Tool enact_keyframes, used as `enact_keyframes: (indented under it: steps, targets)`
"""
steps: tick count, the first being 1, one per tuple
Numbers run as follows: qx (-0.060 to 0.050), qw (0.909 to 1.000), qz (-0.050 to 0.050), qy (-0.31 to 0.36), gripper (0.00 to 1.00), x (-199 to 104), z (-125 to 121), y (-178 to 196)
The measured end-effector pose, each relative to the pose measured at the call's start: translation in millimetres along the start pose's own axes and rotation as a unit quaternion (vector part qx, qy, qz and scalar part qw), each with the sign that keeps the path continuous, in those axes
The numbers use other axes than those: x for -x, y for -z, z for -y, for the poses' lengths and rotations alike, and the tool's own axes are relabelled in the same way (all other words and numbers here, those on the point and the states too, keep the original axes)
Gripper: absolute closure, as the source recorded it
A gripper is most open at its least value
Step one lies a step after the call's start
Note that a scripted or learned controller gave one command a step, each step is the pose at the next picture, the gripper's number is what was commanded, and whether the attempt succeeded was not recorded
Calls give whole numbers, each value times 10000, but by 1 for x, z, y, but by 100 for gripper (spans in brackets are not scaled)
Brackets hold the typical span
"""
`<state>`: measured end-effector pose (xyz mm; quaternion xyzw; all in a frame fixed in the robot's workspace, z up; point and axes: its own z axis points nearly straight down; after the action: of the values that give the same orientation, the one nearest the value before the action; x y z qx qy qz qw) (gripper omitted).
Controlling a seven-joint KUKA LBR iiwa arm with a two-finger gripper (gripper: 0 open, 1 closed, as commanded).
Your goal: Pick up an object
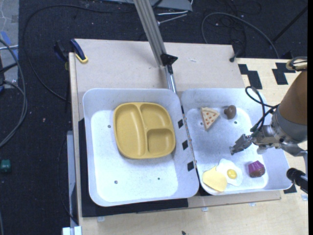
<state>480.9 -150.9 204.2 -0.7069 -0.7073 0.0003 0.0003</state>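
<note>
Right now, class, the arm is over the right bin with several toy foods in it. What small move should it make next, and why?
Probably lower the tool and shift it toward the fried egg, the nearest item just below it in the view. The tool sits over bare bin floor with nothing between its fingers; the purple piece lies close beside the arm.

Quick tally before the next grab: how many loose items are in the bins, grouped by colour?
Yellow: 2, the divided tray in the left bin and the pale cheese-like piece in the right bin
White with yellow yolk: 1, fried egg
Tan with red dots: 1, pizza slice
Brown: 1, round piece
Purple: 1, chunk
Total: 6
</note>
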Motion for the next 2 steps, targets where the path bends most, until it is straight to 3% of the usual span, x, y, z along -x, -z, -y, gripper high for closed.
enact_keyframes:
  steps: [2]
  targets:
    - [14,10000,-2,-16,0,8,-1,-111]
